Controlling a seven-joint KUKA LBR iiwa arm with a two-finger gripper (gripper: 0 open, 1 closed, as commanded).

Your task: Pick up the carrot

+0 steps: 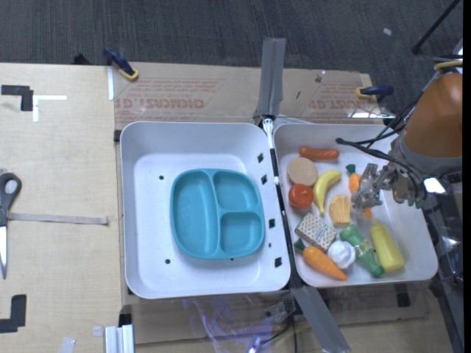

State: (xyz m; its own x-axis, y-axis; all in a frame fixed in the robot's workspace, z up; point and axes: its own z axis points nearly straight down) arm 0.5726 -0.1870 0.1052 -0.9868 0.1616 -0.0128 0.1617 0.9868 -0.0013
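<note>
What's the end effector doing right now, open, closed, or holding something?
End effector: over the right white bin, nothing seen held; open or closed cannot be told. The orange plastic carrot lies in that bin near its front edge.

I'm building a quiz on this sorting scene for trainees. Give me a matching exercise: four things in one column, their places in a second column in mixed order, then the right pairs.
Things:
1. carrot
2. teal plate
3. sausage
4. banana

Places:
A. far end of the right bin
B. alone in the left bin
C. near edge of the right bin, beside the green bottle
D. middle of the right bin, next to the tomato

Pairs: 1-C, 2-B, 3-A, 4-D
</note>
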